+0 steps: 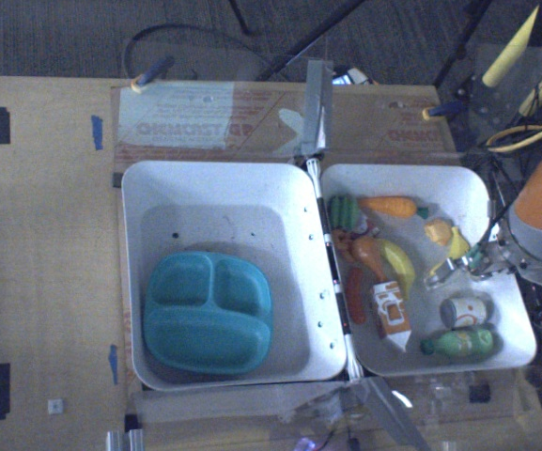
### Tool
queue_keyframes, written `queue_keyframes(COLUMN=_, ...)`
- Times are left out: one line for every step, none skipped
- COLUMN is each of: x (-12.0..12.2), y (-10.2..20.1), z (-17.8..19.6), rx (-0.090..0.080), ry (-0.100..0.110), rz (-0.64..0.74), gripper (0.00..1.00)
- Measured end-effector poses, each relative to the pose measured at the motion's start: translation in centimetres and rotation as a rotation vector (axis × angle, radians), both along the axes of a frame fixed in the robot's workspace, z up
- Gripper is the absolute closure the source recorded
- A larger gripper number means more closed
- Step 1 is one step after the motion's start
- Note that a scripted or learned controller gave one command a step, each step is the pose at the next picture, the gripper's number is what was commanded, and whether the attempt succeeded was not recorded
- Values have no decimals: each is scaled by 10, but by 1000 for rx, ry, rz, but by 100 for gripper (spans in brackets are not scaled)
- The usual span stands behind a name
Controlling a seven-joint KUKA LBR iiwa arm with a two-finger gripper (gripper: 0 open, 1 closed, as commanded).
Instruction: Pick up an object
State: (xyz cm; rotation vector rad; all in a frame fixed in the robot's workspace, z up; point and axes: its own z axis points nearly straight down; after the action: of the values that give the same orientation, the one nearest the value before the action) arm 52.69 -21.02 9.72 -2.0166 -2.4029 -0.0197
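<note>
Nearest the camera, a green bottle (458,344) lies on its side at the near edge of the right bin (383,178), a small can (464,309) just beyond it. How the gripper (458,265) is set cannot be told; nothing visibly sits in it. It hangs between the can and a yellow piece (447,237). The arm should descend squarely over one separated object. The left bin (214,178) holds a teal divided plate (209,313).

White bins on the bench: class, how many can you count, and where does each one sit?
2. The left bin holds a teal divided plate. The right bin sits touching it and holds toy food, where the gripper reaches in. No others seem hidden.
</note>
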Motion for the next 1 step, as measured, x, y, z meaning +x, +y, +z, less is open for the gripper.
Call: queue_keyframes(x=61, y=74, z=-11, rx=-13, ry=-1, rz=-54, gripper=0)
